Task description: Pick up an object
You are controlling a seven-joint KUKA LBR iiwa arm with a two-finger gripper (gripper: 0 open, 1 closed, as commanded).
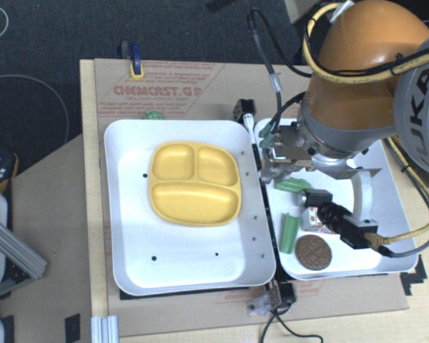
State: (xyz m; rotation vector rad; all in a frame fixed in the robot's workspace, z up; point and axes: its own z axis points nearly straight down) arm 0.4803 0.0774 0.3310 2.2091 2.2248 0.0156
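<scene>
The small green piece [293, 186] lies in the right bin [393, 191], just below the gripper [275, 164]; nothing looks lifted yet. Whether it is spread or pressed together, I cannot tell. The yellow divided plate [195, 183] sits leftward in the left bin [129, 213].

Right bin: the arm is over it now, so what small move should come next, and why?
Probably a short drop straight down. The gripper hangs over the right bin near its left wall, with a light green piece just below it. The green cylinder and brown disc lie farther off.
</scene>
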